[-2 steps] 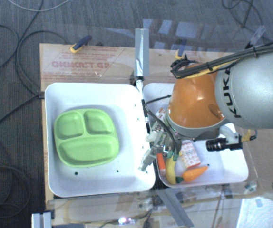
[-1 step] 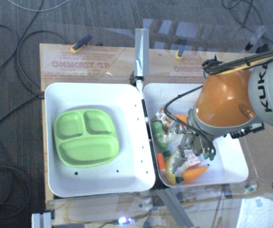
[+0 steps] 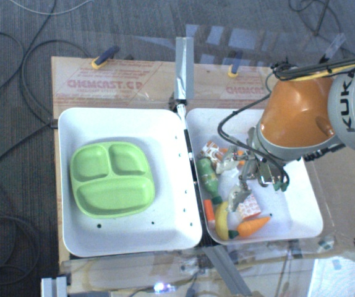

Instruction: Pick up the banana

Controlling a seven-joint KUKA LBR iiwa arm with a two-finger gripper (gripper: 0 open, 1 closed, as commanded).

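**Lining up on the banana in a crowded corner**

The banana (image 3: 222,219) lies at the near-left corner of the right bin (image 3: 301,218), upright along the wall, touching a carrot (image 3: 253,226) on its right and a thin orange piece (image 3: 209,210) on its left. The tool (image 3: 244,193) hangs just above and to the right of it, over a small red-and-white packet (image 3: 249,208); nothing sits between its fingers, though their spread is hard to read from this slant, so I cannot tell. To do well, it should shift toward the bin's corner, turn to close across the banana's narrow width, and descend clear of the carrot. The green tray (image 3: 111,179) in the left bin (image 3: 78,240) plays no part.
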